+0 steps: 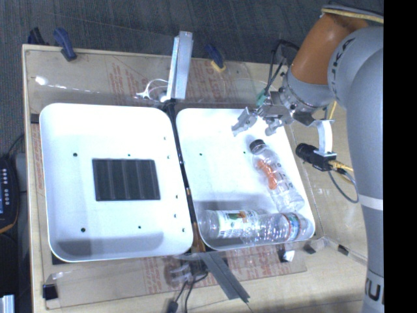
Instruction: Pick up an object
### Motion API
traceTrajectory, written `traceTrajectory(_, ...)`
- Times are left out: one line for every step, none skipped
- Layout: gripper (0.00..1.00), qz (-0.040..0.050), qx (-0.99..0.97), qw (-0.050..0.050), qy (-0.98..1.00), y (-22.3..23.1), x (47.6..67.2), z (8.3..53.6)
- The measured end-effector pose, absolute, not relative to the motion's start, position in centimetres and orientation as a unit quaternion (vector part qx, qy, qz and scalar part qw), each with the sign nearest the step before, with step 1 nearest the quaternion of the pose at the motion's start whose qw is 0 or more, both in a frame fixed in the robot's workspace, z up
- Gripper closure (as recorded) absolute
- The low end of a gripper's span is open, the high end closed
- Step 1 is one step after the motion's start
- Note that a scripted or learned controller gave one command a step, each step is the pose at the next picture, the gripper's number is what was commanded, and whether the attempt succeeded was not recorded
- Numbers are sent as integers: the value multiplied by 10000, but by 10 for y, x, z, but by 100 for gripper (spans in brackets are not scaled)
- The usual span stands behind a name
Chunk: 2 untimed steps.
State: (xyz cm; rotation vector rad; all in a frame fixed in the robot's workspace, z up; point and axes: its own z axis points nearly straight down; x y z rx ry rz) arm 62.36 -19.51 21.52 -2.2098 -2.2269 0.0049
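Hovering open, the claw touches nothing above the small bottle.

Right bin: centre-left floor open; small bottle blocks right wall, large bottle lies along the near wall.

The arm is thick, rounded and grey, with a broad orange band above the wrist. Thin black cables loop at its 10 o'clock side, and the metal gripper is grey.
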Motion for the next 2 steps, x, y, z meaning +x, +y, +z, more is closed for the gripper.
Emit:
traceTrajectory(0,7,-6400,22,-7684,-209,624,212)
traceTrajectory(0,5,-5689,10,-8224,-208,618,199)
